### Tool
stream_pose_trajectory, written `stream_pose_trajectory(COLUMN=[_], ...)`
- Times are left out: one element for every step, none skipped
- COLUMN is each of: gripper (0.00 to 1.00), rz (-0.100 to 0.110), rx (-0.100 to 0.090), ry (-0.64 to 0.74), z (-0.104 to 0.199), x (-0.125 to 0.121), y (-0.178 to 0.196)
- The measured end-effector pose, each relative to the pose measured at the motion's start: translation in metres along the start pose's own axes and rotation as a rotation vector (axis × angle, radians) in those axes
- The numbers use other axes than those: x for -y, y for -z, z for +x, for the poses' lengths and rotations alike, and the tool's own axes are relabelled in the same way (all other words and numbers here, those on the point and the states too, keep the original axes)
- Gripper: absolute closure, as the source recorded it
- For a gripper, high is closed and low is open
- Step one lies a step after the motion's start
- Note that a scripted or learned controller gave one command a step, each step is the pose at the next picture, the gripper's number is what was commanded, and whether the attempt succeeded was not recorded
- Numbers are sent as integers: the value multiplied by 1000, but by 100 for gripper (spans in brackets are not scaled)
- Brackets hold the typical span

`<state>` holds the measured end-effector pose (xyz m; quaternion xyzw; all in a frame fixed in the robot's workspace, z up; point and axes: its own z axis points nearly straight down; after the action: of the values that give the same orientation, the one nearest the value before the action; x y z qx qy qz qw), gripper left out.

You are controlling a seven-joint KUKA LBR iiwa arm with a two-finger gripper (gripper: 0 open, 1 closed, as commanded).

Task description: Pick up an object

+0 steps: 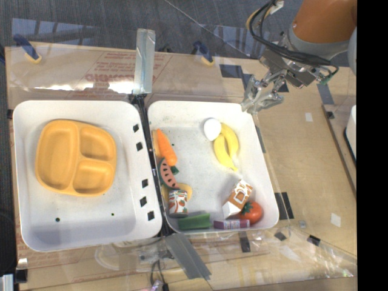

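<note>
**Arm parked above right bin corner, all objects in bin**

At upper right of the frame the gripper (257,97) hangs over the top right corner of the right bin (262,156), just outside or on the rim, tilted down-left. Can't tell how the end effector is set, too small and cluttered with metal parts, nothing seen in it. Orange band of the arm (324,8) fills the top right corner, black cables loop to its left

Right bin contents:
- white egg-like ball (211,128) near upper middle, touching the top end of the banana (227,148)
- banana lies just below-right of the ball, curved, running down toward the right wall
- carrot (165,148) along the left wall, tilted, green end lower
- watermelon slice (168,174) just below the carrot
- small can with red/white label (177,202) under the slice, tan item behind it, unclear what
- green vegetable (194,221) flat at bottom edge
- purple-capped tube or marker (230,224) beside it along the bottom wall
- orange/white carton (238,197) lower right, tipped
- tomato (252,212) touching the carton, in the lower right corner

Left bin (24,223) holds a yellow divided tray (75,157), three compartments, sits upper-middle, apart from the walls

Bench (303,162) is tan with tape marks and clear plastic sheet
</note>
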<state>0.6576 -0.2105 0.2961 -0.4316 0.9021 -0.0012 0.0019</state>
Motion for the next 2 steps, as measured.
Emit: stream_pose_trajectory(gripper=[100, 100], rz=[2, 1], rx=[2, 2], ry=[315, 434], z=[-3, -3], x=[-1, -1], y=[-1, 2])
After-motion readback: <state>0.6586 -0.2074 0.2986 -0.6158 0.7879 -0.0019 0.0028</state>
